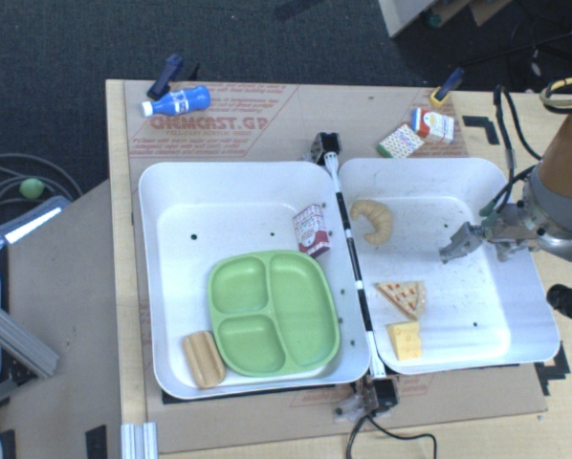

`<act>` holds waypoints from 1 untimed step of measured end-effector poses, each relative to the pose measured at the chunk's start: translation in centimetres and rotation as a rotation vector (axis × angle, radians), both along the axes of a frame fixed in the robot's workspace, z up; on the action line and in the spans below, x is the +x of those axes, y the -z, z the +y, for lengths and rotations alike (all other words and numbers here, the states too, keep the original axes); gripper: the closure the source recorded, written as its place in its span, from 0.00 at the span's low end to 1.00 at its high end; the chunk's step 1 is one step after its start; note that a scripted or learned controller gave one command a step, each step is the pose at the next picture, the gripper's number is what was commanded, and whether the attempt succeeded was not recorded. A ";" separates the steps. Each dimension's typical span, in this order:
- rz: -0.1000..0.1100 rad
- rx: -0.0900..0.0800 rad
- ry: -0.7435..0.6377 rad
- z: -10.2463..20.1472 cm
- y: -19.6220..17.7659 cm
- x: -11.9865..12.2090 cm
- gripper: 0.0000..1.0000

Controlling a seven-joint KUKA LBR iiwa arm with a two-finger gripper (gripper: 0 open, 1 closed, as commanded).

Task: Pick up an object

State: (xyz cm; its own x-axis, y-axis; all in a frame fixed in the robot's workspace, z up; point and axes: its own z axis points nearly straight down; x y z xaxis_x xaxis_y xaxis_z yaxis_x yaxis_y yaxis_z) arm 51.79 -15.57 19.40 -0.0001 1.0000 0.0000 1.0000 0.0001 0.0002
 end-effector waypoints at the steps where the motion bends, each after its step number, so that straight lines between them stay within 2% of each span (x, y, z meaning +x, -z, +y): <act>1: 0.000 0.000 -0.001 3.3 9.7 -0.5 0.00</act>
